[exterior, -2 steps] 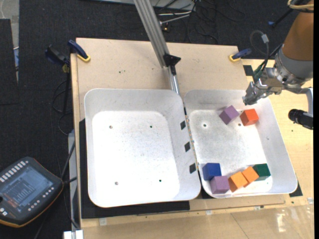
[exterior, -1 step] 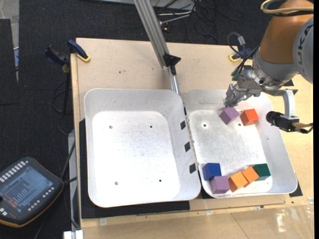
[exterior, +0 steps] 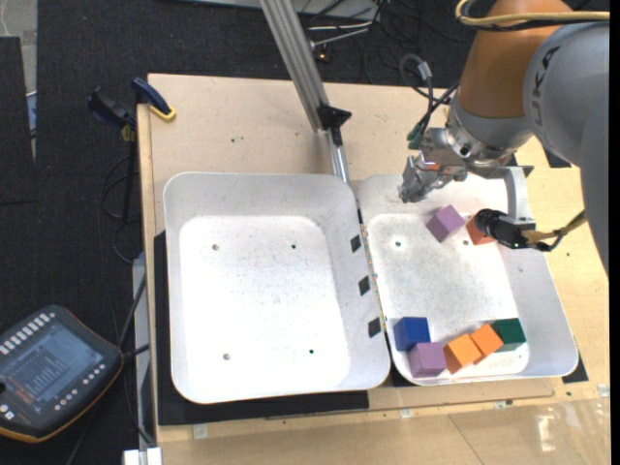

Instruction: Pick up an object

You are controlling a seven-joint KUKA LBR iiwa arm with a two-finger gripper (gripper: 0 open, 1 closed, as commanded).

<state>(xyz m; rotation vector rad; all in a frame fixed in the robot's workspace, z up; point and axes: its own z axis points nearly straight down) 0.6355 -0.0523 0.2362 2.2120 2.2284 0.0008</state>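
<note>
**Camera view: gripper parked at the far edge of the right bin, nothing picked yet**

So the gripper hangs at about 12 o'clock of the right bin, just beside a purple cube at its 4 o'clock; honestly can't tell how the gripper is set. An orange-red block sits right against that cube; I reckon a descent could nudge both or clip the rim. The rest (blue cube, another purple block, orange cube, green block) huddle at 6 o'clock, touching; a crowded grab could slip.
</note>
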